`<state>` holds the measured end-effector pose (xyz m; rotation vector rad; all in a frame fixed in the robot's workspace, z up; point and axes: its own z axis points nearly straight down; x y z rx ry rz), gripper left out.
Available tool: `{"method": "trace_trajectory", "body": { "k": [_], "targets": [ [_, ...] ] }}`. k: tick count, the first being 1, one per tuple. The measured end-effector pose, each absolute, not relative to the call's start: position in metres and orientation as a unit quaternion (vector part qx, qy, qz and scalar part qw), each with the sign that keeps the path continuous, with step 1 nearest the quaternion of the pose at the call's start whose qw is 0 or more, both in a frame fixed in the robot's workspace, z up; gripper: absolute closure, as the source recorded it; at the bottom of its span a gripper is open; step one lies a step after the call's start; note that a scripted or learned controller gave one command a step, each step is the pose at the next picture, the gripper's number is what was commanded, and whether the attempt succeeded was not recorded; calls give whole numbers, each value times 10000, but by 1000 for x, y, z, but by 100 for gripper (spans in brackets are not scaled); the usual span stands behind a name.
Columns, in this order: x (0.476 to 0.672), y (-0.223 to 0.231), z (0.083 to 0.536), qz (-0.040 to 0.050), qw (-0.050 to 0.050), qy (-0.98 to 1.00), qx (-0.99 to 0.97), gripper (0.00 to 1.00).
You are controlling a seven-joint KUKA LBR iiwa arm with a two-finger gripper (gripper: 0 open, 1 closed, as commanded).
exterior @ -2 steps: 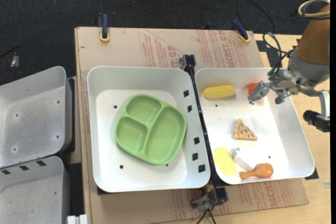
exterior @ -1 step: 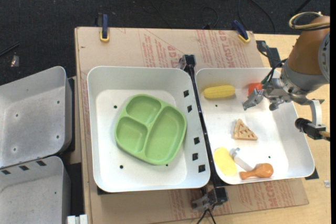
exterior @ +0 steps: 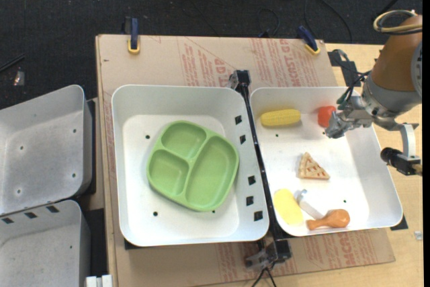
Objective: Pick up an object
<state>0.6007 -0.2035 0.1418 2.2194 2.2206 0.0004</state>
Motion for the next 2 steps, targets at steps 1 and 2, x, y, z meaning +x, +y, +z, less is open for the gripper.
{"method": "trace_trajectory", "body": {
  "k": [1, 2],
  "targets": [
    [605, -203, 185, 11, 25, 7078, 7064, 100],
    [606, -203, 216, 10, 24, 7079, 7063, 100]
  ]
}}
